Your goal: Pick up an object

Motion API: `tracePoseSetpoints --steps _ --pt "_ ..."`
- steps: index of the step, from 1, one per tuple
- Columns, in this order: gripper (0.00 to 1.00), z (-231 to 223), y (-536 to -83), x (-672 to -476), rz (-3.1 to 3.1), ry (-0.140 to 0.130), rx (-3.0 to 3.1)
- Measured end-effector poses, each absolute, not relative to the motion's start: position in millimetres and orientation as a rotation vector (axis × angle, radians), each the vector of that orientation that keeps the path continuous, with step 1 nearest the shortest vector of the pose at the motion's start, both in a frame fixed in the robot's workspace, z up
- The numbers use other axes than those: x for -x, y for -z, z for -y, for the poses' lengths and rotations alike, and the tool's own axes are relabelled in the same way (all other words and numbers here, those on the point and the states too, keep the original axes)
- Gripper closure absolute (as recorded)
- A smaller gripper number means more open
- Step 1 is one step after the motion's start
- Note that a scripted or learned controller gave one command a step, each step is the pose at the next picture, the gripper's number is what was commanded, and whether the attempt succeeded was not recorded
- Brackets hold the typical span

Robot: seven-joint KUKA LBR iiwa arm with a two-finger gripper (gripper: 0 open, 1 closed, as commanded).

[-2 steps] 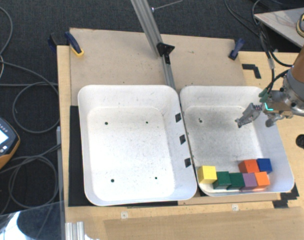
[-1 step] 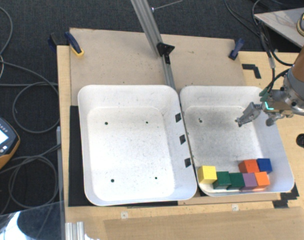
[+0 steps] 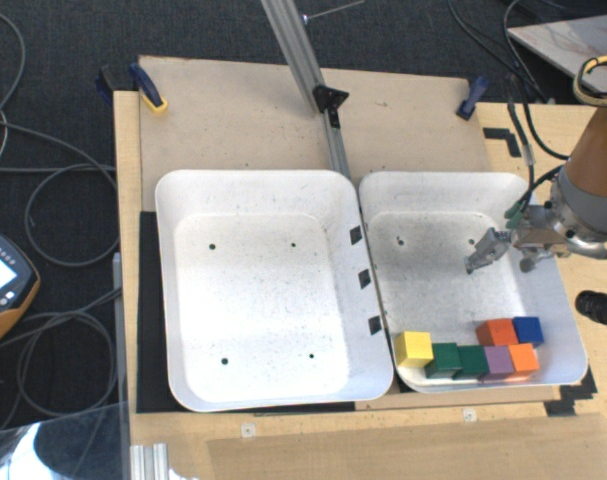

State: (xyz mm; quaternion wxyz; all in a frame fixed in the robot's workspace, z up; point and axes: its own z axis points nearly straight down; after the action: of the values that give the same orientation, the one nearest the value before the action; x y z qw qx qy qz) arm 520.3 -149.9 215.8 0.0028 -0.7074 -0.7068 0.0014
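Observation:
Several coloured blocks lie in a cluster along the near edge of the right bin: a yellow block, two green blocks, a purple block, an orange block, a red block and a blue block. My gripper hangs over the middle right of this bin, reaching in from the right. It sits well behind the blocks and apart from them. Nothing shows in its grasp.
The left bin lies beside the right one, with black clips along their shared wall. A slanted metal pole rises from the back of the bench. Blue clamps hold the board's far corners. Cables lie on the floor at left.

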Motion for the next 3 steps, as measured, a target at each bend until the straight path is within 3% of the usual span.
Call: tracePoseSetpoints --steps 2,3 --pt "0.00 156.0 -121.9 -515.7 2.215 -0.005 2.218" --pt "1.00 155.5 -136.0 -518.3 2.222 0.004 2.222"
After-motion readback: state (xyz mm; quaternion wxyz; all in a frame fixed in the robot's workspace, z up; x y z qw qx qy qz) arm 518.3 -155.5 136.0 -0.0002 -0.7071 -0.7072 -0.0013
